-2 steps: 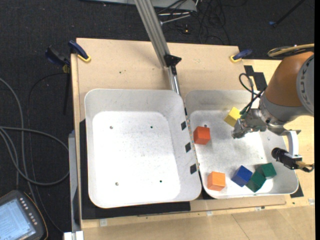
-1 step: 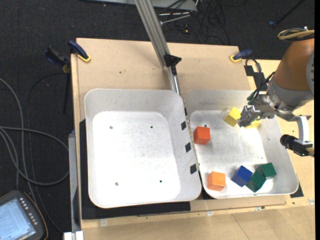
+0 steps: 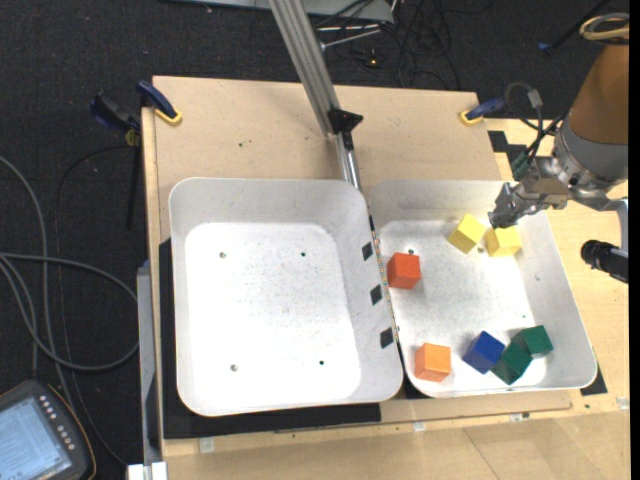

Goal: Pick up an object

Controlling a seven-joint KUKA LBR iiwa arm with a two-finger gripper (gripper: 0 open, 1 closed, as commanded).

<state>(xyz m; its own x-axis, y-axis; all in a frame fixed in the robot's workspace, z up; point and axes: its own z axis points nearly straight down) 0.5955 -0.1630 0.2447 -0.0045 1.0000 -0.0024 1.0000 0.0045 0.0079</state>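
Note:
The right bin (image 3: 560, 298) holds several blocks. Two yellow blocks lie near its far right: one (image 3: 466, 234) tilted, another (image 3: 504, 241) just right of it. A red-orange block (image 3: 403, 270) sits near the bin's left wall. An orange block (image 3: 432, 361), a blue block (image 3: 485, 352) and two green blocks (image 3: 525, 351) lie along the near edge. My gripper (image 3: 505, 214) hangs just above the right yellow block, its tips close to the block's top. Nothing visibly sits between the fingers.
The left bin (image 3: 265, 293) lies beside the right one, with black clips on the shared wall. A slanted metal pole (image 3: 305, 48) crosses above the bench's far edge. Clamps sit at the bench's far corners.

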